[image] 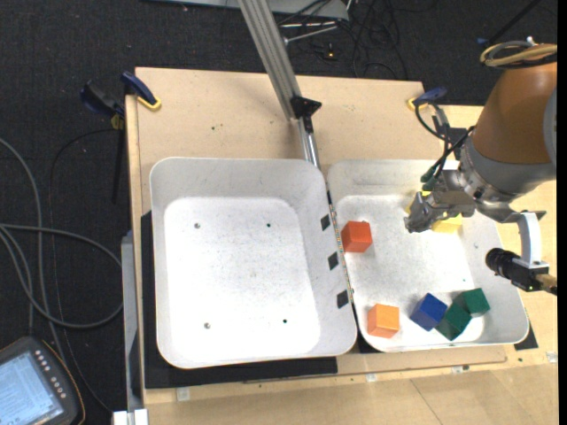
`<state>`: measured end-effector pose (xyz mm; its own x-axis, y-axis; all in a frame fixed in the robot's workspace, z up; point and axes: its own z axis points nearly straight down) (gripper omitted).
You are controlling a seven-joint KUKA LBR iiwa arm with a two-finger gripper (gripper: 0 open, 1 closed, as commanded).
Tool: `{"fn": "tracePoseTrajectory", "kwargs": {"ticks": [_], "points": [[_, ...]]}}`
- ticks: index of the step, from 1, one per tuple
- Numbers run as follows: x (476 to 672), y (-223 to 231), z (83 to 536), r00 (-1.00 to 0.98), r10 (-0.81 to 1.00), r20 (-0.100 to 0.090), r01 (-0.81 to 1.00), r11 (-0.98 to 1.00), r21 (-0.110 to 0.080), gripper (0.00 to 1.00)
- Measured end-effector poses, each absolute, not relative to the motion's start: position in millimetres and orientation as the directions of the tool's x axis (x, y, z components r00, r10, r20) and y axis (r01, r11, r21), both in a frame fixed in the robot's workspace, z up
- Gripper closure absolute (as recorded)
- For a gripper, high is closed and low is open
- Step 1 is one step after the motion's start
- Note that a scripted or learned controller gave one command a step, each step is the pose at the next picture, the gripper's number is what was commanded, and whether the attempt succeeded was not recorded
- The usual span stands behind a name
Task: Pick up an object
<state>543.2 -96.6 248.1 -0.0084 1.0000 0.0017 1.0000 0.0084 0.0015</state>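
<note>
My gripper (423, 217) hangs over the upper middle of the right bin (390, 189), reaching in from the right. A yellow block (448, 225) peeks out just right of and below it, partly hidden by the gripper. An orange-red block (356, 235) lies to the gripper's left near the bin's left wall. Along the bin's front lie an orange block (384, 320), a blue block (430, 311) and two green blocks (476, 301) (454, 320).
The left bin (177, 184) lies beside the right one on the wooden bench. A slanted metal pole (275, 56) runs down from the top to the gap between the bins. Blue clamps (137, 87) grip the bench's far corners.
</note>
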Motion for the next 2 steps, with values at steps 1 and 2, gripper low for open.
{"fn": "tracePoseTrajectory", "kwargs": {"ticks": [1, 2], "points": [[554.0, -50, 241, -0.008, 1.000, 0.001, 1.000, 0.008, 0.000, 1.00], [563.9, 3, 244, -0.009, 1.000, 0.002, 1.000, 0.009, 0.001, 1.00]]}}
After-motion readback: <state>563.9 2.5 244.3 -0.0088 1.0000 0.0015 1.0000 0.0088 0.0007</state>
